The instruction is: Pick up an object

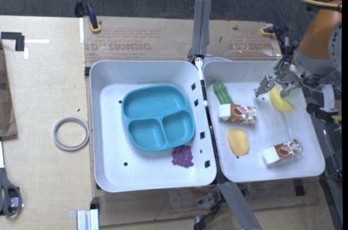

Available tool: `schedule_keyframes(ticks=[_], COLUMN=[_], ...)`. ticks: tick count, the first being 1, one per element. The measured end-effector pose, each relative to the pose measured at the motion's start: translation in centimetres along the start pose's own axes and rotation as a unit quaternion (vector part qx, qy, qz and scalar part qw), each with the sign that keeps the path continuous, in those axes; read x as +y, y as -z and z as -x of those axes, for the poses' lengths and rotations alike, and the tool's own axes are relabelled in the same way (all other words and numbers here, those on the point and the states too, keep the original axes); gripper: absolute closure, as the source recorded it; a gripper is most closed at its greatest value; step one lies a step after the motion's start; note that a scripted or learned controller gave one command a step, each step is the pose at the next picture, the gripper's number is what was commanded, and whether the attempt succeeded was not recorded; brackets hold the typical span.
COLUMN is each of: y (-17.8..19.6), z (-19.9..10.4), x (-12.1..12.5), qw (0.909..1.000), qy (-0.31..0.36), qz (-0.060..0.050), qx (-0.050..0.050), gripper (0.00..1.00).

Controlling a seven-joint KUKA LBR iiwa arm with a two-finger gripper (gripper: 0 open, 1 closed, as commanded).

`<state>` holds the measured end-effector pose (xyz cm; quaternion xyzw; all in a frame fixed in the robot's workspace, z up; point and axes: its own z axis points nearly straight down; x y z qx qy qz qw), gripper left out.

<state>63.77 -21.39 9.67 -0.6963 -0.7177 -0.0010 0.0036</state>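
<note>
Camera view has the tabletop (43, 82) with two white bins; the left bin (103, 131) holds a blue divided plate (157, 124) and purple grapes (183, 156). Over the right bin (304, 163) the arm (321, 38) hangs near the top-right corner, claw (276, 86) right at the yellow banana (281, 100) — can't tell if it's spread or pinching. I'd center on the banana's middle before closing, and go slow near the bin wall.

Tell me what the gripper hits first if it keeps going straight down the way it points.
Most likely the yellow banana, lying right beside the gripper in the right bin; depth is unclear from this slanted view.
</note>
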Motion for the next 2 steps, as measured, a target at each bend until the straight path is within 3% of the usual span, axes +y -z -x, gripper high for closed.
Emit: schedule_keyframes(ticks=[1,2], y=[1.0,12.5], z=[0.1,-6.9], x=[0.1,1.1], qw=[1.0000,0.9985], qy=[0.001,-0.054], qz=[0.001,0.002], qx=[-0.003,-0.004], gripper=[1.00,1.00])
